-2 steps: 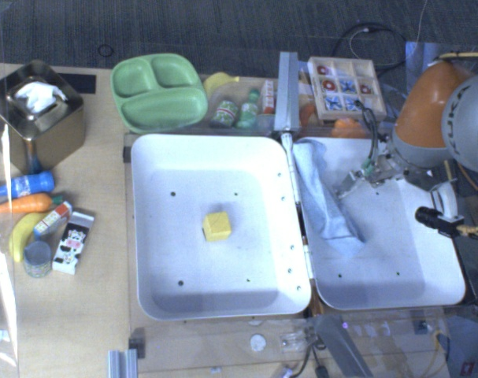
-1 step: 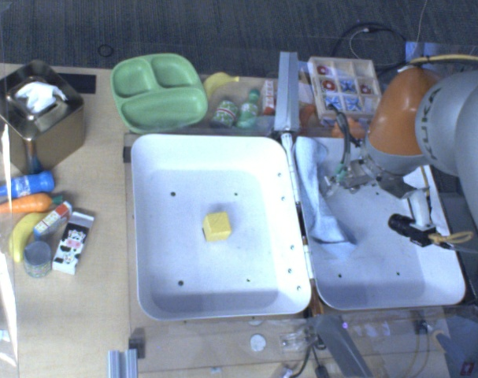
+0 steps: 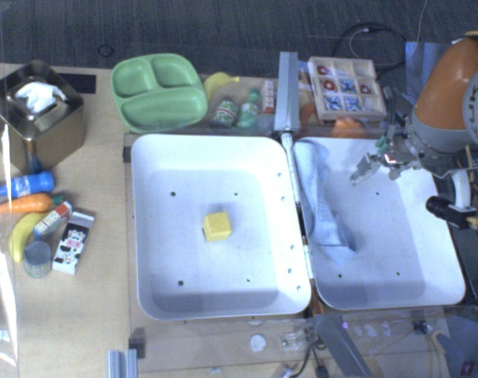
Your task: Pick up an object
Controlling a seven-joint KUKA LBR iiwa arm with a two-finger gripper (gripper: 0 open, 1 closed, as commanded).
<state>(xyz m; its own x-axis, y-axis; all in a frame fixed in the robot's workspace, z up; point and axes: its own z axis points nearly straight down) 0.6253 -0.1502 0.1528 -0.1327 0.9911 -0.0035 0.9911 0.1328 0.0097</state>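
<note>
Camera view gives you the end effector (image 3: 370, 166) at about one o'clock over the right bin (image 3: 427, 290); it is small and blurred, so you cannot tell how it is set. Nothing shows in its grip. Your arm (image 3: 451, 93) is cut off at three o'clock. A yellow block (image 3: 217, 226) lies alone near the middle of the left bin (image 3: 168, 290), well apart from the end effector. A pale blue cloth (image 3: 321, 207) lies crumpled along the right bin's nine o'clock wall, its folds hard to read
</note>
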